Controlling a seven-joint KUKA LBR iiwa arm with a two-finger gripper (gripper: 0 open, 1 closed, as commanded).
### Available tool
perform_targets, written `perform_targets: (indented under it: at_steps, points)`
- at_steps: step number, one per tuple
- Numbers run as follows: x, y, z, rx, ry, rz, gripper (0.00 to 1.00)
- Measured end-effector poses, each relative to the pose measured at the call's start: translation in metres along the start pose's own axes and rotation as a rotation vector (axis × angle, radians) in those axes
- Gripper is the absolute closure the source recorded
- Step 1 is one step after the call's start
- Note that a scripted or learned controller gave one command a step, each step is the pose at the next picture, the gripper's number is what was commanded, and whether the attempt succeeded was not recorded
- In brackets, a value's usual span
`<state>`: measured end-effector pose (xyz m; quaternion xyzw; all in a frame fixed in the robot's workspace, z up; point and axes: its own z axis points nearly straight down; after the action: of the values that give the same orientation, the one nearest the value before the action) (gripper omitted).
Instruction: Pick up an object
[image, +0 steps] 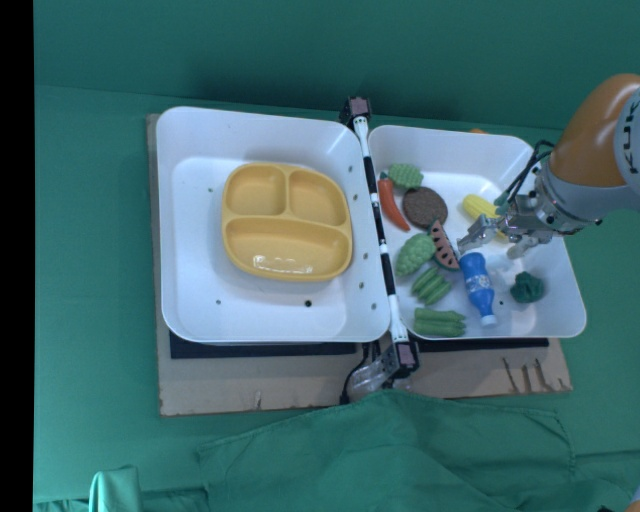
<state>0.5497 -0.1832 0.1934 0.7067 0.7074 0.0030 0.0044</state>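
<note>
Toy foods lie scattered in the right bin (560, 320), with your gripper (490, 232) poised above them.

Nearest you, green beans (439, 322) rest by the front wall, with a blue bottle (478, 287) and a dark green broccoli piece (527, 288) just behind. Farther in you find pea pods (432, 285), a watermelon slice (443, 246), a bumpy green vegetable (414, 255), a brown cookie (425, 205), a red chili (392, 203) and yellow corn (479, 207). Your gripper's fingers stand spread apart with nothing between them, just above the bottle's cap. In the left bin (200, 300) sits a yellow divided plate (288, 221).
</note>
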Motion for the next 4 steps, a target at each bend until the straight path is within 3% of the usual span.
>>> perform_targets:
  at_steps: [2,3,4]
  points:
    - [-0.002,-0.002,0.003,0.006,0.000,0.004,0.00]
    - [0.017,-0.023,0.006,-0.019,-0.011,0.008,0.00]
    - [0.017,-0.023,0.007,-0.018,-0.010,0.007,0.00]
